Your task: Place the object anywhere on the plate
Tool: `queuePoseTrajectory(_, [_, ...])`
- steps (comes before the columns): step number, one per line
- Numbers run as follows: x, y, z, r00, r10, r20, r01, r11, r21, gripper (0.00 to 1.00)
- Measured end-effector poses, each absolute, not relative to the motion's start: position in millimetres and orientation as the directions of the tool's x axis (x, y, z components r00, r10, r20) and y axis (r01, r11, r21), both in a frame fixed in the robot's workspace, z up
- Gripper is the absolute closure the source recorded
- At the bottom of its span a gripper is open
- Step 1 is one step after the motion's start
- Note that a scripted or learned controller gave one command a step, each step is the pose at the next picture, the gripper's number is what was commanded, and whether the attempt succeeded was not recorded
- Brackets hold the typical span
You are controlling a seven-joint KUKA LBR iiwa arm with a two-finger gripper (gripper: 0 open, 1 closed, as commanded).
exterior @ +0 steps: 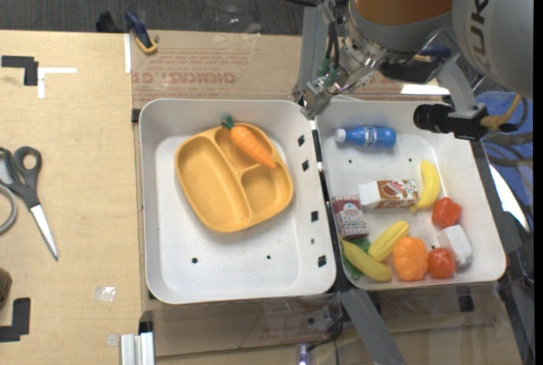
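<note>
A yellow divided plate (pixel 222 185) lies in the left white bin (pixel 170 270). An orange toy carrot (pixel 252 143) with a green top rests on the plate's upper right compartment, across its rim. My gripper (pixel 312 98) hangs over the back end of the divider between the two bins, up and to the right of the carrot, well apart from it. The arm's orange band and grey body loom at the top right.
The right bin (pixel 488 266) holds a blue bottle (pixel 366 136), a small milk carton (pixel 389 193), a banana (pixel 430 182), a can (pixel 349 216), corn, and red and orange toy food. Scissors (pixel 30 193) lie on the wooden bench at left.
</note>
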State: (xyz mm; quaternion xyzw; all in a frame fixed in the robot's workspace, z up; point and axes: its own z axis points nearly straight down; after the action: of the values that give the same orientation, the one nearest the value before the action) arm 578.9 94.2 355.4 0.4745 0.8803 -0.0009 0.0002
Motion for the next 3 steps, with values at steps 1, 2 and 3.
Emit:
queuePoseTrajectory(1, [560.0, 141.9, 364.0, -0.64, 0.769, -0.001, 0.769, 0.64, -0.001, 1.0])
queuePoseTrajectory(2, [536.1, 182.9, 404.3, -0.669, 0.743, -0.002, 0.743, 0.669, -0.001, 1.0])
queuePoseTrajectory(3, [519.3, 204.1, 449.1, -0.759, 0.651, -0.002, 0.651, 0.759, -0.001, 1.0])
